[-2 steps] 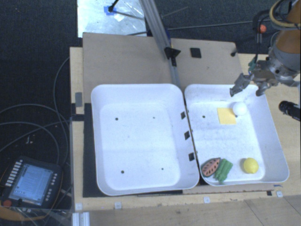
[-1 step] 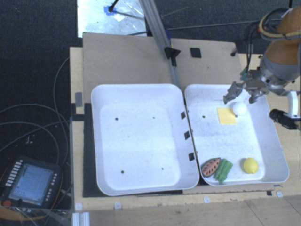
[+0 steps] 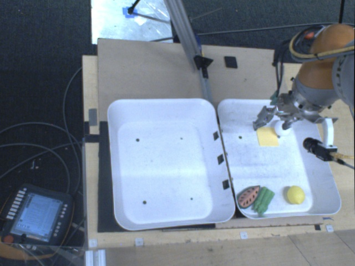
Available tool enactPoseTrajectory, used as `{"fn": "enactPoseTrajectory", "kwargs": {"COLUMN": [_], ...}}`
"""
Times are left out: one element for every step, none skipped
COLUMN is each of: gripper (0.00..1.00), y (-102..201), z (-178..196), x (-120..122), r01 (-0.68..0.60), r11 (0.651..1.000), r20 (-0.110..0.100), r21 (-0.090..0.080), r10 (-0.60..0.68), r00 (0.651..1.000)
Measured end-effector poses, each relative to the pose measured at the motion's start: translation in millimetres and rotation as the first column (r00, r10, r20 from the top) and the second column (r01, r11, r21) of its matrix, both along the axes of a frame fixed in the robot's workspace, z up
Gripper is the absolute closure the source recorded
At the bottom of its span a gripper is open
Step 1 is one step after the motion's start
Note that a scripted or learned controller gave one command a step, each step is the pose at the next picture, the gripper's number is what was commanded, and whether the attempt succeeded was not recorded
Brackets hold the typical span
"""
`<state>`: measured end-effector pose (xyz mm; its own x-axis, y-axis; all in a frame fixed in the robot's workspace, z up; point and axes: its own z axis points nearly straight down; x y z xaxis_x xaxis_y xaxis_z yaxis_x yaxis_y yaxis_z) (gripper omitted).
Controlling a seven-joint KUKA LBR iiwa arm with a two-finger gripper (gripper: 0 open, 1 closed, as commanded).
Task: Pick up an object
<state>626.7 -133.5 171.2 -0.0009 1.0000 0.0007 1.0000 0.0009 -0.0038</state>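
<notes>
A brown tabletop point(image 3: 155, 71) carries two shallow white bins side by side. The left bin point(image 3: 119, 159) sits beside the right bin point(image 3: 319, 176), which holds the objects. The grey and orange arm point(image 3: 324, 65) reaches in from the right. Its claw point(image 3: 273, 122) hangs spread wide just above a flat yellow block point(image 3: 268, 138), gripping nothing. Near the front rim lie a green piece point(image 3: 263, 199), a reddish-brown oval piece point(image 3: 248, 195) and a yellow ball point(image 3: 295, 194). The pick looks not yet made; closing and lifting remain.

a robotics lab: teach pendant point(image 3: 34, 214) on dark carpet, loose cables point(image 3: 50, 143), tripod point(image 3: 145, 4) behind the bench.
</notes>
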Motion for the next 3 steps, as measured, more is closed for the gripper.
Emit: {"fn": "enactPoseTrajectory", "kwargs": {"gripper": [0.00, 1.00, 1.00], "y": [-2, -2, 0], "z": [-42, -29, 34], "x": [0, 1, 4], "r01": [0.001, 0.000, 0.000], "r11": [1.000, 1.000, 1.000], "r20": [0.002, 0.006, 0.010], "r21": [0.000, -0.001, -0.001], "r10": [-0.001, 0.000, 0.000], "r00": [1.000, 1.000, 1.000]}}
